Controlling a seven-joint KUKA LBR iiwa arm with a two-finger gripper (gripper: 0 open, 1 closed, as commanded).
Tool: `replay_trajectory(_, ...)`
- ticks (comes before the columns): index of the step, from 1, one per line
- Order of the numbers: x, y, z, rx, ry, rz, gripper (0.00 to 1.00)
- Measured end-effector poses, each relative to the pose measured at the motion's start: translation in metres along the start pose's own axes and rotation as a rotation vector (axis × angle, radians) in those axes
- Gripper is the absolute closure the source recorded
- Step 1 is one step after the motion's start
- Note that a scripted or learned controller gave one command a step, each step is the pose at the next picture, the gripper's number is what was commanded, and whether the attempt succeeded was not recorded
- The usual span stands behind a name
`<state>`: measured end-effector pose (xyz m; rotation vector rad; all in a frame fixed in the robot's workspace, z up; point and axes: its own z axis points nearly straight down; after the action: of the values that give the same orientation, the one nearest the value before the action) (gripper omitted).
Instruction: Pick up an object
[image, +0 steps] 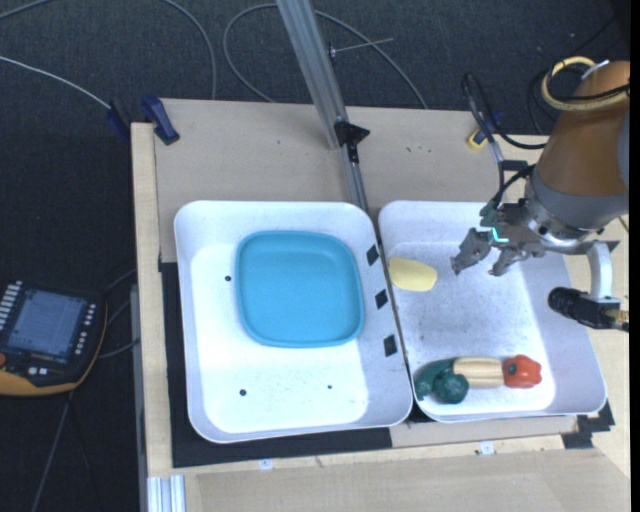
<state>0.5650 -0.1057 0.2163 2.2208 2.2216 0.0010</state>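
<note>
Gripper (480, 262) spread, nothing held; yellow object (412, 274) just beside; judged light, smooth, slippery; best pinched across narrow width.

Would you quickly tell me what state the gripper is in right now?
Gripper: open, holding nothing, fingers spread above the right bin, to the right of the yellow object.
</note>
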Motion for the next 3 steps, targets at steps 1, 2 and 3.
replay_trajectory(1,0.000,0.000,0.000,0.000,0.000,0.000,0.00)
replay_trajectory(2,-0.002,-0.005,0.062,0.006,0.000,0.001,0.00)
replay_trajectory(3,-0.001,-0.007,0.114,0.005,0.000,0.000,0.00)
